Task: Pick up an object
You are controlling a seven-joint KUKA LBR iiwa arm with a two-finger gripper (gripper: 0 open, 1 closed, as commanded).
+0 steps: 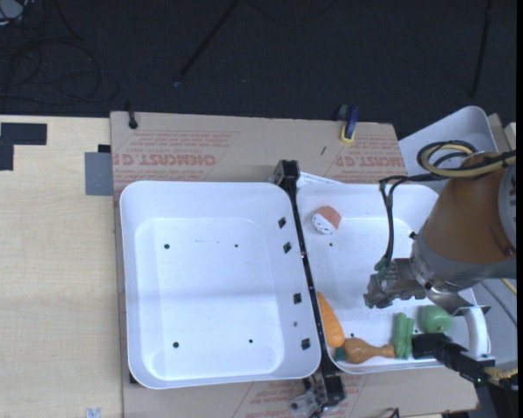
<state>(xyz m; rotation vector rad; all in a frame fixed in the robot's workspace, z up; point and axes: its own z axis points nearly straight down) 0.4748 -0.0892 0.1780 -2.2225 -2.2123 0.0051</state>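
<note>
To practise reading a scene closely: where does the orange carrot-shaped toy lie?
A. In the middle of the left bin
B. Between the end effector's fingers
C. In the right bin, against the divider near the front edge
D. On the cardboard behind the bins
C: the orange carrot-shaped toy lies in the right bin, alongside the divider near the front edge.

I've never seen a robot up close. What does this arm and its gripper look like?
The arm is bulky and rounded, with a broad orange band above a grey wrist. Black cables loop beside it. The gripper at its tip is small, dark and metallic.
</note>
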